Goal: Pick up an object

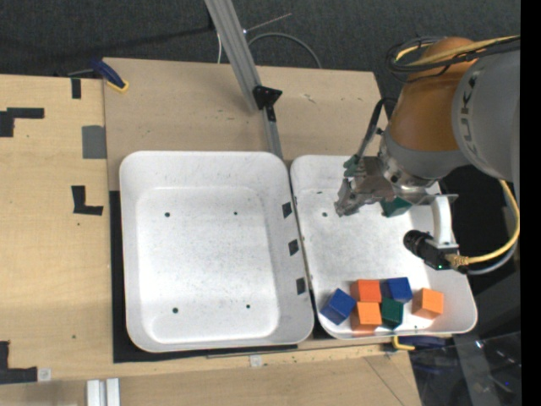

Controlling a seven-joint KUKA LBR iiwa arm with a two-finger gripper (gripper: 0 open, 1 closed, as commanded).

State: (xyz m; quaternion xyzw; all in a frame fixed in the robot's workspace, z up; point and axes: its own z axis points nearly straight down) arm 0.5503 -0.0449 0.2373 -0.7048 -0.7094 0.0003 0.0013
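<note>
Several small blocks lie bunched at the near end of the right bin (338, 252): a blue block (339, 305), an orange block (368, 290), another orange block (368, 314), a blue block (398, 289), a dark green block (391, 312) and an orange block (430, 302) off to the right. My gripper (348, 203) hangs over the far half of the right bin, well away from the blocks, pointing down. Nothing shows between its fingers.
The left bin (203, 248) sits beside the right one, their rims touching at the middle. A slanted metal post (241, 49) rises behind the bins. A black connector and yellow cable (439, 256) hang off the arm over the right bin's right side.
</note>
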